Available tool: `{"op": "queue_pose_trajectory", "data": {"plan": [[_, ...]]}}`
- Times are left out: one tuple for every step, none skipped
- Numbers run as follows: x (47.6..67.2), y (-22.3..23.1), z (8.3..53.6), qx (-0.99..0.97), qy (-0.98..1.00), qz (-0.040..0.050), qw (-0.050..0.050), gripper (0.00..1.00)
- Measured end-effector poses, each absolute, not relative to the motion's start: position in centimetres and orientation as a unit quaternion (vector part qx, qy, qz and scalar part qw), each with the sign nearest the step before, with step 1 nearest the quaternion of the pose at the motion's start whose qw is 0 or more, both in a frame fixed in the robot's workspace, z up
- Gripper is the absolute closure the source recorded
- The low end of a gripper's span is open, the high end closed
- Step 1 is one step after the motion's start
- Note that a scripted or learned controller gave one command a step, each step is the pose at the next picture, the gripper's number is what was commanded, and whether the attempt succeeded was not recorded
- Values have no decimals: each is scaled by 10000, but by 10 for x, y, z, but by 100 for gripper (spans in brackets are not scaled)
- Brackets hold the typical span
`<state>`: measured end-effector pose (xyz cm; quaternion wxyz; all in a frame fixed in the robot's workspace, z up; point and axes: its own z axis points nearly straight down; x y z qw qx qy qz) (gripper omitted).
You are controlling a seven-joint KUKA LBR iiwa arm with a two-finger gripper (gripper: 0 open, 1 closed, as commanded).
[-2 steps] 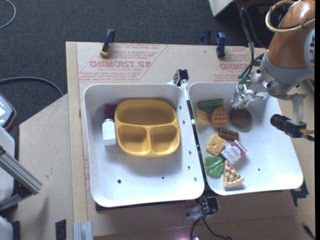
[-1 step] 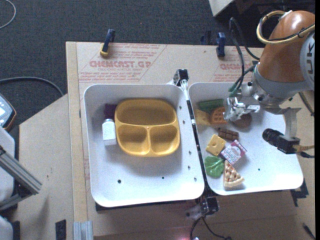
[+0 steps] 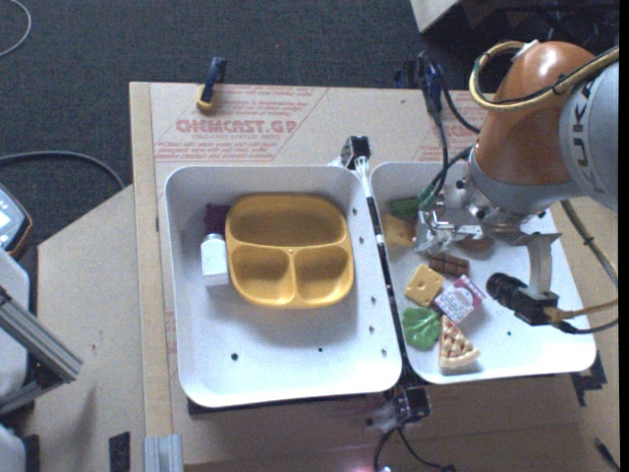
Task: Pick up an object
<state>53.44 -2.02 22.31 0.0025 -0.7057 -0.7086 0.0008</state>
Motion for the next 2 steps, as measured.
{"op": "queue_pose_trajectory", "data": {"plan": [[519,-21,233,-7072,-7070,6,18,100],[530,-32,221,-7076,-7066,8,6,100]]}}
